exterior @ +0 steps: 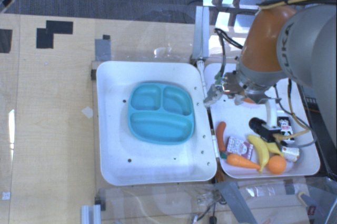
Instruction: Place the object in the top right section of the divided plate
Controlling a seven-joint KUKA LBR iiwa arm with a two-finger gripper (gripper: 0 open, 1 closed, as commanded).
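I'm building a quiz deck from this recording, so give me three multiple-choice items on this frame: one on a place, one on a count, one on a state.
1. Where does the blue divided plate lie?
A. In the left bin
B. In the right bin
C. On the bare bench

2. How many compartments does the plate have?
A. Two
B. Three
C. Five

3. What is in the plate's top right section?
A. A carrot
B. A banana
C. Nothing

Answers:
1. A, the plate sits inside the left bin's white walls.
2. B, two small sections lie above one long one.
3. C, the carrot and banana lie in the right bin.

Blue divided plate (pixel 160 112), white bins (pixel 113 128), orange carrot (pixel 242 161), yellow banana (pixel 260 146).
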